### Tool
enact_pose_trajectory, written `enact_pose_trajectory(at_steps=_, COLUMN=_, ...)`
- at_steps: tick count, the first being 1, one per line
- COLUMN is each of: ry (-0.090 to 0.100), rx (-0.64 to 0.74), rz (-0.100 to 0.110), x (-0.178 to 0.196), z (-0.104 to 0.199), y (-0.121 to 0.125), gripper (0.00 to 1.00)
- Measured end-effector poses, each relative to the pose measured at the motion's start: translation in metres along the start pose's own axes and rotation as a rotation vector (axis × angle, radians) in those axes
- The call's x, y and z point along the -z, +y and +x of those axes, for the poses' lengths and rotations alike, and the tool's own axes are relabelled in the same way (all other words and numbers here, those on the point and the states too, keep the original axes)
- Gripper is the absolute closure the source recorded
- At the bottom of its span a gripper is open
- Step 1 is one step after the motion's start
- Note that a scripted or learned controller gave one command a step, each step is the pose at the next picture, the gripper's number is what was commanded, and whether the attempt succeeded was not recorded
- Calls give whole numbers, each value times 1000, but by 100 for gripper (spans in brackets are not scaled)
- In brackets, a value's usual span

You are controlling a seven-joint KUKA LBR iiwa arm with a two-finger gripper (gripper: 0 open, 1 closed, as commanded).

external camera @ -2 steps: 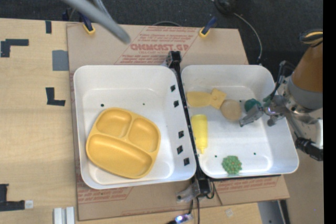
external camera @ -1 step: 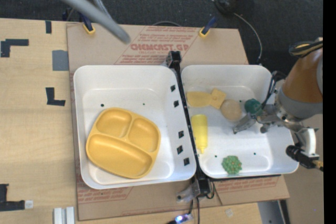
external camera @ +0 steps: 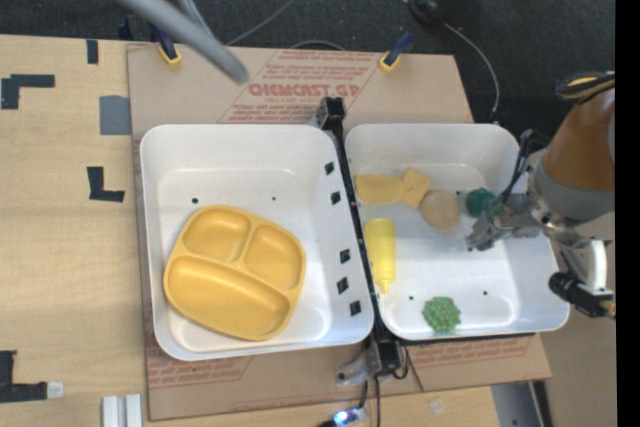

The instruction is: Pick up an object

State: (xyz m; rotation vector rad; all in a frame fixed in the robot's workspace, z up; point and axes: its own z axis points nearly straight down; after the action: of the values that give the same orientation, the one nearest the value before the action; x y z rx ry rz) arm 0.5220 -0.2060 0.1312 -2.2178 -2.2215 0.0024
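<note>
From the overhead camera I see two white bins side by side on a cardboard sheet (external camera: 300,80). The left bin (external camera: 160,155) holds one item: a yellow compartment tray (external camera: 235,270) with three sections, lying flat toward the near-left part of the bin floor. The right bin (external camera: 500,310) holds the candidate objects. A flat pale-yellow piece (external camera: 392,188) lies toward the far side, and a tan round object (external camera: 439,209) sits just beside it on its right. A yellow bottle (external camera: 380,253) lies lengthwise close to the divider between the bins. A green knobbly object (external camera: 441,314) rests near the front wall, apart from the others. A teal object (external camera: 480,201) sits near the right wall, next to the tan round object. My arm (external camera: 580,165) enters from the right, and the gripper (external camera: 487,231) is down inside the right bin just below the teal object. I cannot tell how the jaws stand; nothing is visibly between them.
</note>
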Motion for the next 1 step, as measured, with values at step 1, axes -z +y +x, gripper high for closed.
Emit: enact_pose_trajectory(at_steps=1, ry=-2, rx=0, rz=-6, x=61, z=-5, y=1, gripper=100)
